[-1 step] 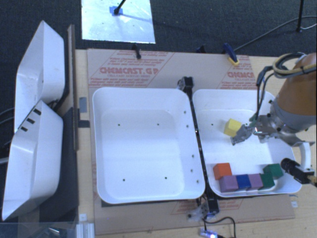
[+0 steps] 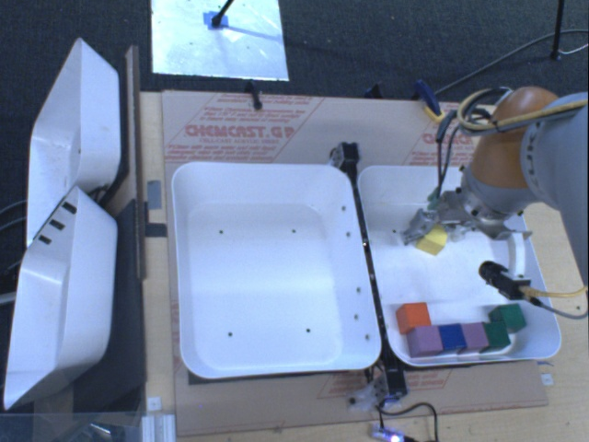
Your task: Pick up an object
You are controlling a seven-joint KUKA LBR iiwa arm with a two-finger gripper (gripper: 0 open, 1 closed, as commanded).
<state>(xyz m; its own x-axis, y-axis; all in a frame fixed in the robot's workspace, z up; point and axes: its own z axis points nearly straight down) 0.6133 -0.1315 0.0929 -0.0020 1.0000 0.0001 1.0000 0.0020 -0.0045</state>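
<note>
The right bin [image 2: 543, 339] holds six blocks: a yellow block [image 2: 432, 240] between the fingers of the gripper [image 2: 429, 231], which is clamped on it near the bin's upper middle, and along the near wall one orange [image 2: 413, 316], two purple [image 2: 424, 340], one blue [image 2: 452, 337] and one green [image 2: 503, 324]; the left bin [image 2: 267, 274] sits beside it.

A flat brown bench [image 2: 276, 118] with red letters is seen in the middle of the frame. Two white bins are set on it side by side: the left bin [image 2: 198, 191] and the right bin [image 2: 543, 334]. Their inner edges are touching near the middle.
</note>
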